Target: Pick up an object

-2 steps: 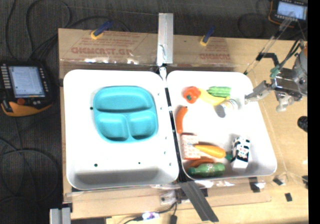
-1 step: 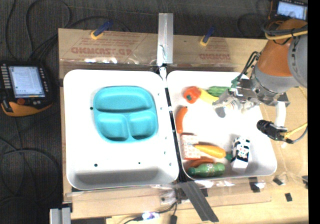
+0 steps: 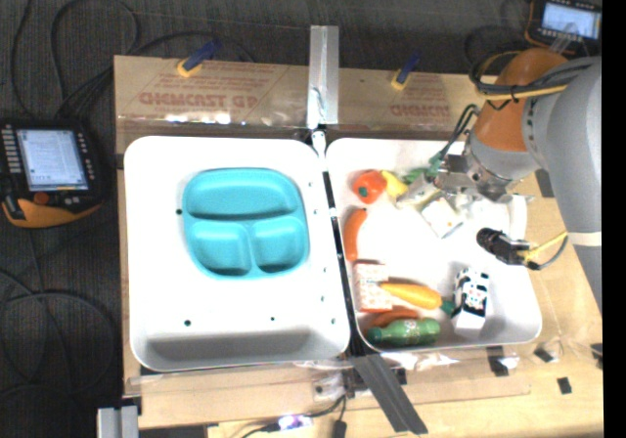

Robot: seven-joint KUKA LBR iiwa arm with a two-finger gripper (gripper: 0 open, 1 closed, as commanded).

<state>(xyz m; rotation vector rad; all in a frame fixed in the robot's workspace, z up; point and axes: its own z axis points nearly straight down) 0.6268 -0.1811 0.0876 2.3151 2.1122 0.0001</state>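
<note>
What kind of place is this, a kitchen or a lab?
Probably a robotics lab: a grey arm reaches over two white bins, a teach pendant lies on the carpet, with cables around.

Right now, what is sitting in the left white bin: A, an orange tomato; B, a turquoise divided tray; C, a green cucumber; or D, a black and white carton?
B: the turquoise divided tray lies in the left bin, while the green cucumber, the black and white carton and the orange tomato all lie in the right bin.
</note>
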